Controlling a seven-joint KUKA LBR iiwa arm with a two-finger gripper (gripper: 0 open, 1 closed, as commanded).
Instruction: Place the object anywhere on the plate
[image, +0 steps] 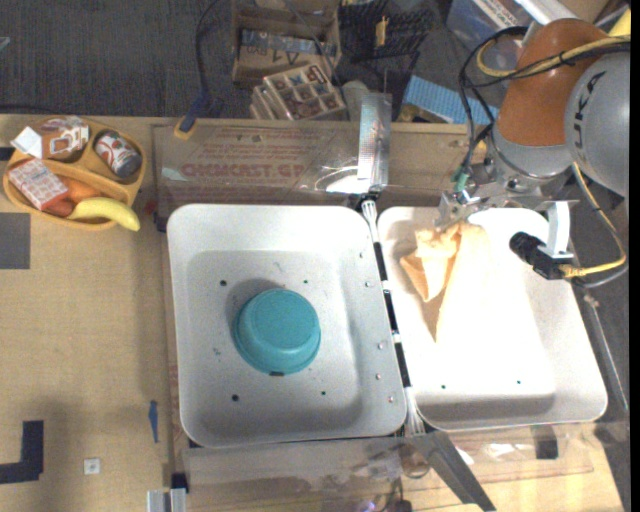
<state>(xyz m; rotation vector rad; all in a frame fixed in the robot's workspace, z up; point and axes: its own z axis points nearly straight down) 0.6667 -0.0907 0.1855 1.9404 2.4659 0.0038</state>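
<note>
A teal round plate (278, 330) lies in the middle of the left white bin (200, 250). A tan-orange cloth (432, 268) hangs in a drooping fold over the far left part of the right white bin (520, 385). Its top corner runs up between the fingers of my gripper (460, 212), which is shut on it. The gripper stands at the far edge of the right bin, to the right of the plate and farther back. The grey arm with its orange band (545, 60) comes in from the upper right.
A yellow tray (60, 190) with a banana and snack items sits at the far left of the bench. A cardboard wall (260, 165) runs behind the bins. A black connector on a yellow cable (537, 253) hangs beside the wrist over the right bin.
</note>
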